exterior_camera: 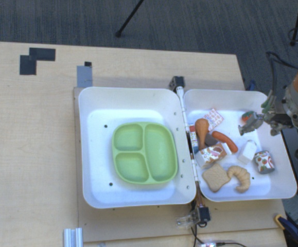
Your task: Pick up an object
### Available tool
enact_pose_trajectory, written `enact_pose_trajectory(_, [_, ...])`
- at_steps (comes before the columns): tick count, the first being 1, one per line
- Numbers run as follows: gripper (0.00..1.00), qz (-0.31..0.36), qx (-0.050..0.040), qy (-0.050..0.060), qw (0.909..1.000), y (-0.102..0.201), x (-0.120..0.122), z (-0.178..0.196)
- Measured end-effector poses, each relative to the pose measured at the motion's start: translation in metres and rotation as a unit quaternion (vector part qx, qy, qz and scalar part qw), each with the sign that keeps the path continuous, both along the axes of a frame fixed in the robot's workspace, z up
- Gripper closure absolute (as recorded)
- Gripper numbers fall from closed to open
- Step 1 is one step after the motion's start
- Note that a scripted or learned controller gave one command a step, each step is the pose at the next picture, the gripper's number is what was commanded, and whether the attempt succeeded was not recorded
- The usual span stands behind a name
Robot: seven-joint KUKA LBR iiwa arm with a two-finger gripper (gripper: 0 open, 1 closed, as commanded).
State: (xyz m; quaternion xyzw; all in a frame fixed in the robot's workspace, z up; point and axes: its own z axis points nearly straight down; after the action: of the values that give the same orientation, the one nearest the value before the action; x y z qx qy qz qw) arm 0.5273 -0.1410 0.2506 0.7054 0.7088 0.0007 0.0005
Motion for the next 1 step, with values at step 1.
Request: enact_pose_trajectory(1, [0.0, 0.0, 0.0002, 0.001, 1.0, 0.0363, 0.0297, -0.0997])
